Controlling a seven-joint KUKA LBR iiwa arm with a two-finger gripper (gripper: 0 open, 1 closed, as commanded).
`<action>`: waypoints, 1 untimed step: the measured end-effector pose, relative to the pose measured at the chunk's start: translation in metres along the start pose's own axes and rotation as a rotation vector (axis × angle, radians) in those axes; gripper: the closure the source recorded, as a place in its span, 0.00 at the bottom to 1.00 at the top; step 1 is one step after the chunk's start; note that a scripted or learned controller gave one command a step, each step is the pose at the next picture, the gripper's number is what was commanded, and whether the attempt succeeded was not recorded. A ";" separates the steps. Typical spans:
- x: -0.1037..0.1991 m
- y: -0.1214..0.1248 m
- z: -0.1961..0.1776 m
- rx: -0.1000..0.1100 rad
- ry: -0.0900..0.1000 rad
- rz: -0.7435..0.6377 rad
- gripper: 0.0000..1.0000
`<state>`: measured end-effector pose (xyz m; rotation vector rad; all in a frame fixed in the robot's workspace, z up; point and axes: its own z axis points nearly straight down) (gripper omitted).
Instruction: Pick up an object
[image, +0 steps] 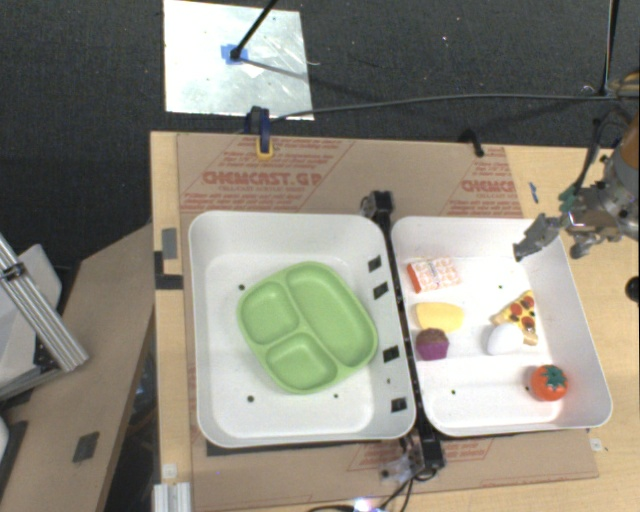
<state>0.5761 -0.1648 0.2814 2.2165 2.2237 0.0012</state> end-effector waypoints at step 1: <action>0.003 0.005 0.043 0.003 0.001 0.001 0.00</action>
